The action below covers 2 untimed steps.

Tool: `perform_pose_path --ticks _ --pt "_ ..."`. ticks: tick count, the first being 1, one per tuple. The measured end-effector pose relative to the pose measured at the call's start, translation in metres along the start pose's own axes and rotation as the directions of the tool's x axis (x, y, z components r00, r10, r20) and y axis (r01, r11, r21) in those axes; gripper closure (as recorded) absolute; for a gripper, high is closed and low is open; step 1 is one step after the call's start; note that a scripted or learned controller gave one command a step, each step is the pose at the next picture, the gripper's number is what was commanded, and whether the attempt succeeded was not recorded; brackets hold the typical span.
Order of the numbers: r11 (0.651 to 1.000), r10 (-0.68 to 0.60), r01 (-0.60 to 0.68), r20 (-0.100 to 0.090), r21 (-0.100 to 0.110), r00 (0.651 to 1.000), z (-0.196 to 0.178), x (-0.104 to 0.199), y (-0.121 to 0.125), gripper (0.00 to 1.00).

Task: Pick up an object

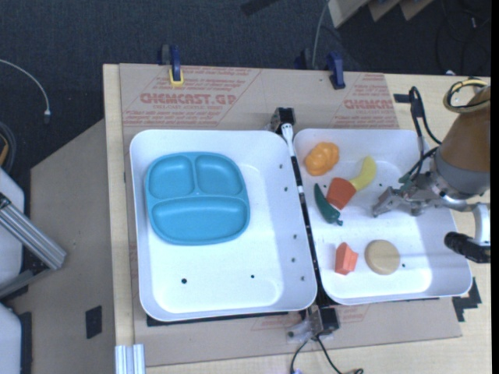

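Observation:
The right bin holds several toy foods. An orange lumpy piece lies at the back, with a yellow curved piece to its right. In front of those are a red pepper and a dark green pod. Near the front lie a small red-orange wedge and a beige round piece. My gripper hangs low over bare bin floor, right of the red pepper and behind the beige round piece. It touches none of them.
The left bin carries a blue divided plate. A black divider strip runs between the two bins. The arm's orange band stands over the right bin's right side. Blue clamps hold the cardboard at the back.

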<state>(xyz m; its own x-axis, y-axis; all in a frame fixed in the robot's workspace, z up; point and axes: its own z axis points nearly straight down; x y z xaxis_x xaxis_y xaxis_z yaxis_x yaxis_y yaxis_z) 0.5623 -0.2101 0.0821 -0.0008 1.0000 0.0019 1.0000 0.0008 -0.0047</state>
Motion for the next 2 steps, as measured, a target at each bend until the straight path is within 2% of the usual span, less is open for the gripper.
perform_pose_path --ticks 1,2 --pt "1.000 0.000 0.000 0.003 -0.006 1.000 -0.013 -0.001 0.001 1.00" --pt "1.000 -0.001 0.001 0.005 -0.011 1.000 -0.071 0.009 0.000 1.00"
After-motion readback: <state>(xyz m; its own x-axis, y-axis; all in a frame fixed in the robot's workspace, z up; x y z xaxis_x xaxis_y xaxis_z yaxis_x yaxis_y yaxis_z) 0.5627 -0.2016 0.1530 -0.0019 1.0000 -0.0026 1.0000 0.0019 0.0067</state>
